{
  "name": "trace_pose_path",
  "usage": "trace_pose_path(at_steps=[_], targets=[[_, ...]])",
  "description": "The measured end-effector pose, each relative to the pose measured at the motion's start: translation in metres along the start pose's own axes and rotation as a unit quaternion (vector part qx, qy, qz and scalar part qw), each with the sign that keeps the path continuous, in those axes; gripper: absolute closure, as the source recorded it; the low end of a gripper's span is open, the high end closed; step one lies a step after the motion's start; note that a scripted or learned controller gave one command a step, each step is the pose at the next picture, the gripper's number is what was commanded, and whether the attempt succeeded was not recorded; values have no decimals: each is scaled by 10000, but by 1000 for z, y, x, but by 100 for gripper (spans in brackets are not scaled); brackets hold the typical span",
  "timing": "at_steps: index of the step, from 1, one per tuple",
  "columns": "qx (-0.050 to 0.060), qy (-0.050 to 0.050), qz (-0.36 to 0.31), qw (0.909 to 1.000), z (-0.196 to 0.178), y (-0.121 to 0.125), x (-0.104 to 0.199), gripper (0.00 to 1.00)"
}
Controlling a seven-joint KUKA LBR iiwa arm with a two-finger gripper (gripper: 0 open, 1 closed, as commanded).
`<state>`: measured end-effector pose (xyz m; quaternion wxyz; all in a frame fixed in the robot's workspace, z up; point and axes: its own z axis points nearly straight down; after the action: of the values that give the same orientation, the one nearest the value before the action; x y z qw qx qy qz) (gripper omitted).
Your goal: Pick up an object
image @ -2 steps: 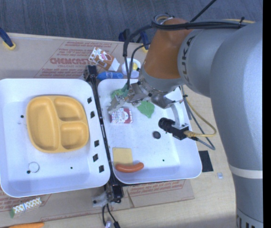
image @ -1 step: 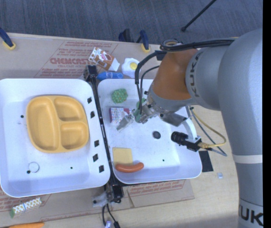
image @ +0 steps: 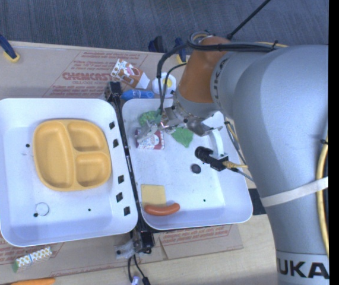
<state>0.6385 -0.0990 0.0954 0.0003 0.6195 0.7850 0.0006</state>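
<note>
My gripper [image: 170, 122] is low over the far left part of the right bin [image: 216, 206], below the orange wrist band. It sits among a small pile: a green leafy piece [image: 149, 117] to its left, another green piece [image: 183, 137] to its right, and a red-and-white packet [image: 149, 139] just below and left. The arm hides whatever is directly beneath the gripper. Near the front of the same bin lie a yellow cheese slice [image: 153, 193] and a hot dog sausage [image: 161, 208].
The left bin [image: 9, 177] holds a yellow divided plate [image: 71, 153]. Behind the right bin, on the cardboard, lie a blue object [image: 136, 94] and a brown-and-white packet [image: 125, 71]. A black cable end [image: 209, 158] hangs over the right bin's middle.
</note>
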Motion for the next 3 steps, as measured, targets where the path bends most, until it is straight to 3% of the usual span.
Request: trace_pose_path(at_steps=[1,2,3], targets=[[2,27,2411,9705,0,-15,8,0],[1,10,2387,9711,-11,-15,7,100],[4,10,2385,9711,-11,-15,7,0]])
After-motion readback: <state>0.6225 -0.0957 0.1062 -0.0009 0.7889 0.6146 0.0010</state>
